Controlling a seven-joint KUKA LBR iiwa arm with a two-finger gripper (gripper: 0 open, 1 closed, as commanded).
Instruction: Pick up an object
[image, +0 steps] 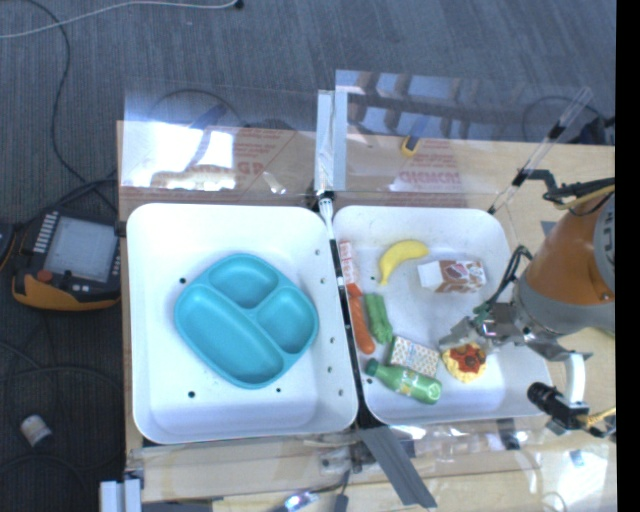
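Yellow-red toy (466, 361) — flat, right bin's (500, 398) front-right

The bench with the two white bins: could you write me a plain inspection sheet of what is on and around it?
Surface: left bin and right bin side by side.
Job's things: in the right bin, banana, small carton, carrot, green vegetable, patterned packet, green bottle, pizza slice.
Clutter: teal divided plate in the left bin.
Grippers: gripper over the right bin, just above the pizza slice; fingers too blurred to judge.
Cables: black cable on the floor.
Surroundings: grey carpet, handheld control pendant at left.
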